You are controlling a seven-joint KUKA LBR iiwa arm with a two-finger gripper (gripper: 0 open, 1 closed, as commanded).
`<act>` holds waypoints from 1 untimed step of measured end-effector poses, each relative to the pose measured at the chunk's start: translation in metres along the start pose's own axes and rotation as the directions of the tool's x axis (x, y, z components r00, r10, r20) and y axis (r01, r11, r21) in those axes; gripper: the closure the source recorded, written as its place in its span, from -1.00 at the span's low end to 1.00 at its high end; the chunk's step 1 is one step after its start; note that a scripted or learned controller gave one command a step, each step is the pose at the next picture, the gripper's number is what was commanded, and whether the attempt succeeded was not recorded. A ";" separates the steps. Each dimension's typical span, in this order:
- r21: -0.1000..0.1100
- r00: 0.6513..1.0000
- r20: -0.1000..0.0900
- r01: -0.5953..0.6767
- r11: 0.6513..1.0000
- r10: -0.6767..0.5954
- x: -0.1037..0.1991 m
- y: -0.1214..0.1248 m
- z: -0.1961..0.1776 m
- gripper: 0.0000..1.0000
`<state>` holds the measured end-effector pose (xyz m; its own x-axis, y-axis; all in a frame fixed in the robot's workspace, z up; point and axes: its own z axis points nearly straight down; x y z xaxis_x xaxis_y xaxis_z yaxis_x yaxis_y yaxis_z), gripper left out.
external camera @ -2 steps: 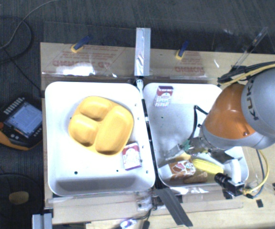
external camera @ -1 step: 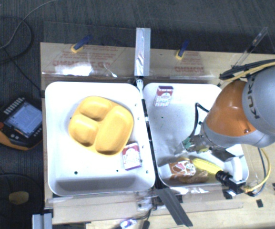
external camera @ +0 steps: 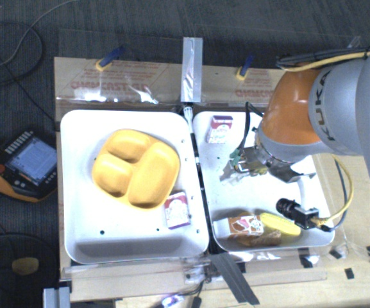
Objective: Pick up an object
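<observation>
Camera view, right bin [external camera: 313,172]: gripper [external camera: 236,165] low over its middle, finger state impossible to tell. Small carton [external camera: 220,129] at far wall; banana [external camera: 279,224] and bread packet [external camera: 249,226] at near wall. Risk: closing on bare floor between them.

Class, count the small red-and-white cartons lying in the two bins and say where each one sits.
2. One carton lies in the left bin beside the yellow tray; the other carton lies at the right bin's far end. The arm may hide more.
</observation>
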<state>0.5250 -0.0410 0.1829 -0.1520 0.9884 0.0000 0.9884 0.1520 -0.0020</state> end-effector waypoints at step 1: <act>0.002 0.993 -0.001 -0.122 0.993 0.122 0.008 0.003 0.001 1.00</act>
<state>0.5271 -0.0325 0.1824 -0.0304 0.9995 0.0007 0.9995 0.0304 -0.0041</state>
